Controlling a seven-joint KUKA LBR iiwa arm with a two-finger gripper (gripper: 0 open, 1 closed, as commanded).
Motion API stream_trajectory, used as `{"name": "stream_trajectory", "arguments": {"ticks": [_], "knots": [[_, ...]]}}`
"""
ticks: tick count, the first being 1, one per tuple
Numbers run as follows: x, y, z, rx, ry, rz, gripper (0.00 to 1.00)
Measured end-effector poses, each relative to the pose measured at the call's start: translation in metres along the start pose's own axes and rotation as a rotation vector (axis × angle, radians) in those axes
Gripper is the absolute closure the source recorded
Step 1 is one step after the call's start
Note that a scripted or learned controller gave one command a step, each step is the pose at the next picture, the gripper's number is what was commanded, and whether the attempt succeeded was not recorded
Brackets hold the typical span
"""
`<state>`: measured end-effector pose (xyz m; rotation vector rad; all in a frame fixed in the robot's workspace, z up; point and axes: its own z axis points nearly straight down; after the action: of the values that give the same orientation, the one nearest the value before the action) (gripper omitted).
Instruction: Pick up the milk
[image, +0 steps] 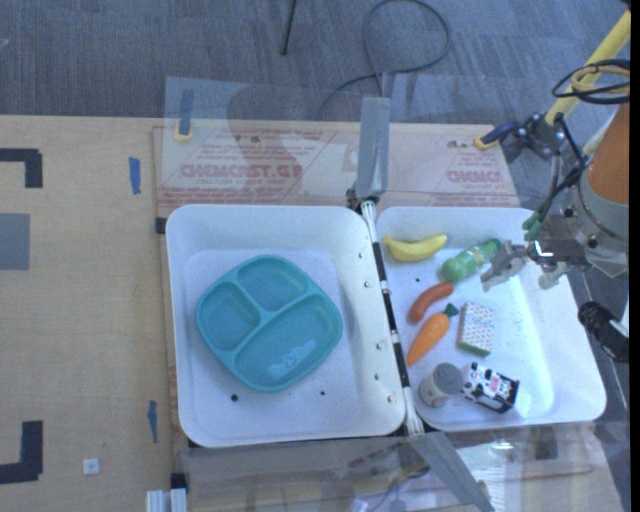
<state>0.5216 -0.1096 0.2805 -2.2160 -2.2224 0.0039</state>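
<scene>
The milk (491, 388) is a small carton with black and white cow patches, lying on its side at the front of the right bin (560, 390). My gripper (523, 270) hovers over the back right part of that bin, well behind the milk and just right of a green bottle (468, 261). Its fingers are open and nothing is between them.
In the right bin also lie a yellow banana (416, 246), a red sausage (431, 300), an orange carrot (430, 335), a patterned small box (477, 327) and a grey can (441, 384) touching the milk's left side. A teal divided plate (268, 321) sits in the left bin (190, 240).
</scene>
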Motion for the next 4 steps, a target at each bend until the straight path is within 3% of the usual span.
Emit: {"name": "stream_trajectory", "arguments": {"ticks": [1,2,3,4], "knots": [[-0.038,-0.040,0.141,0.002,0.001,0.108,0.00],[-0.003,-0.042,0.190,-0.004,0.000,-0.008,0.00],[-0.004,-0.041,0.183,-0.004,0.001,-0.004,1.00],[-0.004,-0.041,0.183,-0.004,0.001,-0.004,0.00]]}}
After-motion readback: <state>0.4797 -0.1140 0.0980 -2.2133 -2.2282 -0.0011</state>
